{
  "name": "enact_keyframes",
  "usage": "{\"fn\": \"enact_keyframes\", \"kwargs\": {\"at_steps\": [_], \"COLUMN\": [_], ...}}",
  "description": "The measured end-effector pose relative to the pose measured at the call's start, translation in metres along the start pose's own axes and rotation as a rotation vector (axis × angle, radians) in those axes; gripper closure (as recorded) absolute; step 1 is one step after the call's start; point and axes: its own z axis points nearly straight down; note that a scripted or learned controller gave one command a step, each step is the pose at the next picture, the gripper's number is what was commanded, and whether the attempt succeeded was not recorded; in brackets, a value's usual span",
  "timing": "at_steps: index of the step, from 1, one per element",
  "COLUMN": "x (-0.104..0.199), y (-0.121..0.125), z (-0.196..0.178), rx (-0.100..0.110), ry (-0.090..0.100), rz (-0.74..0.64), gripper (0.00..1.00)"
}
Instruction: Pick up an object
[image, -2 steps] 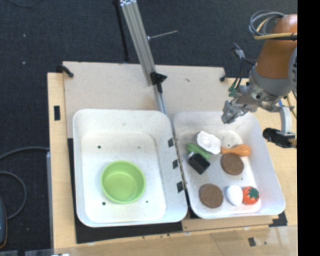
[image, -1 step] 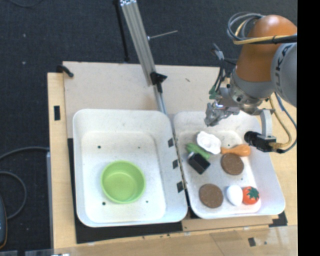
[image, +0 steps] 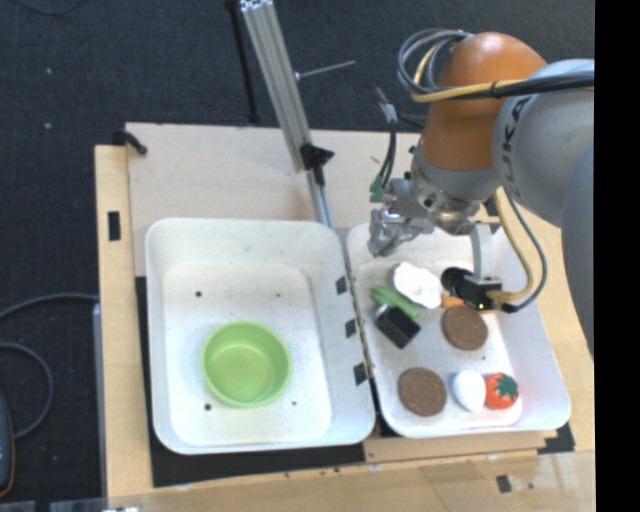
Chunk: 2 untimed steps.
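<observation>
The grey arm with its orange wrist housing (image: 470, 90) reaches in from the right and stands over the far end of the right shallow white bin (image: 540, 395). The left shallow white bin (image: 180, 260) holds one round green plastic bowl (image: 246, 363), well apart from the arm.

The two-finger gripper (image: 388, 237) hangs at the right bin's far left corner, close to the dividing wall. Nothing is visible between its fingers; how far they are parted cannot be told from this slanted view.

Candidate objects all lie in the right bin:
- two flat brown discs (image: 464, 328) (image: 422, 391);
- a crumpled white object (image: 418, 285), nearest the gripper;
- a black block (image: 397, 326) touching a green stick-shaped item (image: 390, 297);
- a white egg-shaped item (image: 468, 390) beside a small red strawberry-like toy (image: 501, 391).

Likely faults:
- A descent from the present position may strike the bin wall or close on bare floor.
- The discs lie flat and may offer no edge for the fingers.
- The clustered block and stick may shift or be gripped together.
</observation>
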Motion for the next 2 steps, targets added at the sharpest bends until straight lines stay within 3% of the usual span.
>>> {"fn": "enact_keyframes", "kwargs": {"at_steps": [2], "x": [0.101], "y": [-0.015], "z": [0.027], "rx": [0.002], "ry": [-0.001], "rz": [0.001], "gripper": [1.0]}}
